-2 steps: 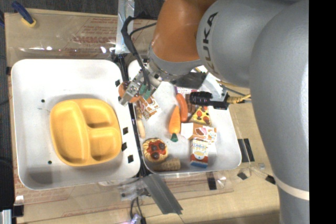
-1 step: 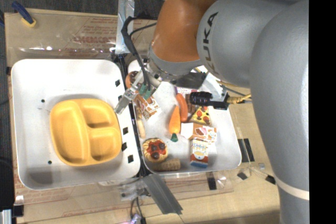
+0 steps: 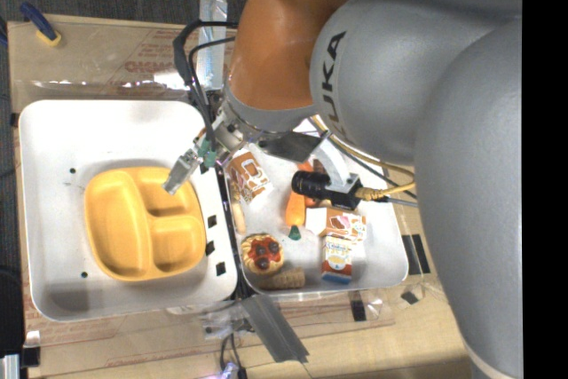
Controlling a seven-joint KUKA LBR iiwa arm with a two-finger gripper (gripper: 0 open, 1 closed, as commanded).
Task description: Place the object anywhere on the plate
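Although the task names only "the object", no item can be seen between the gripper's [image 3: 180, 171] fingers, so which piece is meant cannot be told; the likely candidates lie in the right bin [image 3: 390, 255], back along the arm's side of the gripper. The gripper hangs over the near edge of the yellow plate [image 3: 142, 222], which sits in the left bin [image 3: 44, 146] just beyond and below its tip, a sensible spot for a release since any compartment would count. Whether its fingers stand apart or together cannot be told, as the tip is small and blurred. Behind the gripper, across the wall between the bins, lie a snack packet [image 3: 248, 176], an orange carrot-like piece [image 3: 295, 206], a small tart with berries [image 3: 263, 252] and a juice carton [image 3: 340, 249], all well clear of the plate.
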